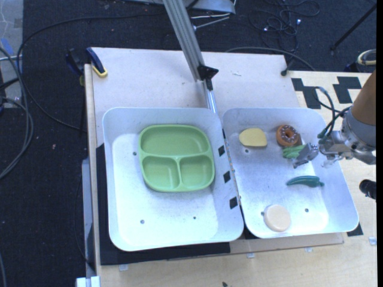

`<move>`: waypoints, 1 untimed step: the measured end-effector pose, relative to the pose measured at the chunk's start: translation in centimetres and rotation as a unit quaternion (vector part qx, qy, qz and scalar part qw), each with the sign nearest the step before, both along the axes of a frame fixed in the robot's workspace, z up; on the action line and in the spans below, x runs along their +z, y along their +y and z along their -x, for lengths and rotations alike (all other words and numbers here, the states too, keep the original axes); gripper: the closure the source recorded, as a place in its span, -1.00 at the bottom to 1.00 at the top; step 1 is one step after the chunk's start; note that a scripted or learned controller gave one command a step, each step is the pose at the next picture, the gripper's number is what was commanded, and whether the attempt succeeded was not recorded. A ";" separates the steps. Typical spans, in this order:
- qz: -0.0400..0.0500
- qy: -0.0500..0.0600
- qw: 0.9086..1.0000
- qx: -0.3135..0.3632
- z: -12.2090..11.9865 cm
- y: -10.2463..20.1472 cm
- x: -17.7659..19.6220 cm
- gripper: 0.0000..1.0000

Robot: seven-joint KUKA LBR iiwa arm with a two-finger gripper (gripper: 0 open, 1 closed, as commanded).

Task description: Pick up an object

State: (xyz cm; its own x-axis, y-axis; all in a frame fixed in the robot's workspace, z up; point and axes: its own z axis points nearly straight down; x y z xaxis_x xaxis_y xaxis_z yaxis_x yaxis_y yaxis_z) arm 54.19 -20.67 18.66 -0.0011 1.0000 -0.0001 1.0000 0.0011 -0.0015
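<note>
Green thing: a small light green thing (292, 152) lies in the right bin, just below the donut. It is right at the tip of the gripper.
Gripper: the gripper (309, 153) reaches in from the right, low over the right bin. Its tip is at the light green thing and seems to touch it.
Fingers: they look dark and small here, and I cannot tell if they are open or closed. I cannot tell if they hold anything.
Donut: a brown donut (288, 135) with bits on top lies near the back of the right bin, just beside the gripper tip.
Yellow food: a yellow lump (253, 138) lies left of the donut, a little apart from it.
Pepper: a long dark green pepper (305, 182) lies flat below the gripper, near it but not touching.
Round bun: a pale round bun (277, 217) sits near the front of the right bin, well apart from the others.
Right bin: the white bin (341, 211) holds all five small things.
Left bin: the other white bin (119, 220) sits just beside it and holds a tray.
Tray: a green tray (177, 158) with three parts lies flat in the left bin.
Table: the table (149, 76) is pale and carries both bins.
</note>
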 end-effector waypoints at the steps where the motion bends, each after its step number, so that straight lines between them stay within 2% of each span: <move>1: 0.000 0.001 1.000 0.001 -0.9 0.3 -5.7 -1.00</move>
State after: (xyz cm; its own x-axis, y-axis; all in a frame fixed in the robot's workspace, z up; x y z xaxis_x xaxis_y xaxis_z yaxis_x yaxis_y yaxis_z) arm 55.12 -20.41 12.97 -0.0025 1.0000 0.0008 1.0000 0.0025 -0.0034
